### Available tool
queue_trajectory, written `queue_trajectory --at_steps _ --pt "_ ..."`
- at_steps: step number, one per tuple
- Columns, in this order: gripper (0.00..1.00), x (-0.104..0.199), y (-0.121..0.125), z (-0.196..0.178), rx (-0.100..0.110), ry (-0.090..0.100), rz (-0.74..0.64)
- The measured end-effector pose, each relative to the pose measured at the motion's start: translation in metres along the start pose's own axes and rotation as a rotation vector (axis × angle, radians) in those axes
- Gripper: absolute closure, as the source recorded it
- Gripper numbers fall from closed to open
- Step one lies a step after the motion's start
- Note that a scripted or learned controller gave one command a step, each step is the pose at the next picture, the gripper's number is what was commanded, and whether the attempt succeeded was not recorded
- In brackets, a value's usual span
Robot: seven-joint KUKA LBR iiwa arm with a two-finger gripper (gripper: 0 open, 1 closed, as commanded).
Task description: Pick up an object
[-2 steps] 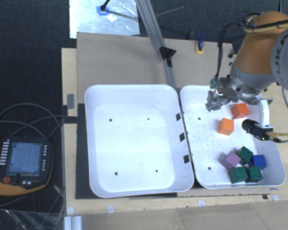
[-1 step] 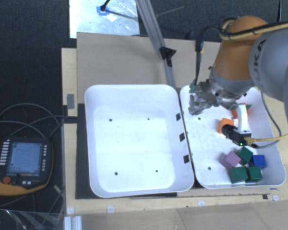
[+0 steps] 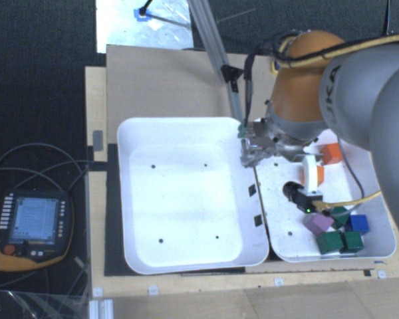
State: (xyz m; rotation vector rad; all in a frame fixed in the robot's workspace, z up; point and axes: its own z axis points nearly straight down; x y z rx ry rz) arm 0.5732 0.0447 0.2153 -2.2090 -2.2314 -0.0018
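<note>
My gripper (image 3: 252, 150) hangs low over the far left corner of the right bin (image 3: 279, 241), close to the rim shared with the left bin. Nothing can be made out between its tips. Several blocks lie in the right bin: an orange block (image 3: 331, 153) at the far right beside the wrist, and a cluster at the near right with a purple block (image 3: 317, 223), a blue block (image 3: 358, 223), a teal piece (image 3: 339, 213) and two green blocks (image 3: 330, 243) (image 3: 351, 242). The cluster sits well to the right of the gripper and nearer the front.
The left bin (image 3: 128, 178) stands just left of the gripper. A slanted metal pole (image 3: 209, 35) rises behind the bins. A teach pendant (image 3: 30, 228) with cables lies on the floor at the far left.
</note>
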Motion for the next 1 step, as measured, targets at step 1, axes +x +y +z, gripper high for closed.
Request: queue_trajectory --at_steps 1 --pt "1.0 0.0454 -0.0062 -0.0048 -0.002 0.001 -0.001"
